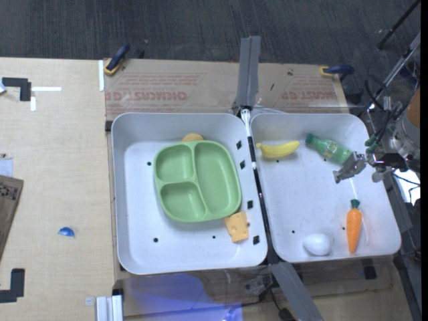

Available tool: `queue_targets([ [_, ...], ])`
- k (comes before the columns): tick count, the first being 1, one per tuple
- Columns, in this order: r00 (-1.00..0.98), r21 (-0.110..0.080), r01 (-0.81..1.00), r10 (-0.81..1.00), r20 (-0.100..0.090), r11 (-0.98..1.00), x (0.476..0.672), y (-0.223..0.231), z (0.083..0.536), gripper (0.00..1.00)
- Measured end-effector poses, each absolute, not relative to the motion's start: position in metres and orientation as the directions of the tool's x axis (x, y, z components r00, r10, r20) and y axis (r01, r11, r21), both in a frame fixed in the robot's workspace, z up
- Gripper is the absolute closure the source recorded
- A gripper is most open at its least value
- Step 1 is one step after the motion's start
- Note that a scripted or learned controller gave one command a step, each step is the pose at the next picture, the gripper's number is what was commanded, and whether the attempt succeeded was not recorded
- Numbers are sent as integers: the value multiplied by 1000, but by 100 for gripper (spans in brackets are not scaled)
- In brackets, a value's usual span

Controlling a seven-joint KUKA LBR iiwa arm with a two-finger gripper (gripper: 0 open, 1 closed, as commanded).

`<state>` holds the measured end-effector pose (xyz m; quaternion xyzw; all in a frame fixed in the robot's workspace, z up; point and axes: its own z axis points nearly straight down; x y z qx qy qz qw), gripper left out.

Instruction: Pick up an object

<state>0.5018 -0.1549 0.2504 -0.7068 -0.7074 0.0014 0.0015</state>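
Observation:
The right bin (294,199) holds a yellow banana (279,149), a green bottle (329,149) lying on its side, an orange carrot (353,225) and a white egg (317,244). My gripper (364,171) hangs over the right bin's right side, just right of the bottle and above the carrot. Its fingers (348,171) are spread apart with nothing between them. In the left bin (134,199) lie a green divided plate (197,179) and a yellow cheese wedge (237,227). A small orange-yellow object (192,138) peeks out behind the plate.
The two bins meet at a raised divider (253,179). A cardboard sheet (200,89) lies behind them, held by clamps (118,57). The wooden bench (53,179) stretches to the left with a small blue item (65,232) on it.

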Motion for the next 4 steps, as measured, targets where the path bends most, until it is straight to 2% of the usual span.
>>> queue_targets([
  [1, 89, -4, 996, 996, 0, -89, 499, -202, 157, 0],
  [2, -84, -2, 996, 996, 1, 84, 477, -209, 90, 0],
  [3, -80, -4, 997, 997, 2, 80, 477, -210, 98, 100],
  [4, 1, -3, 1000, 1000, -1, -1, 527, -161, 207, 100],
])
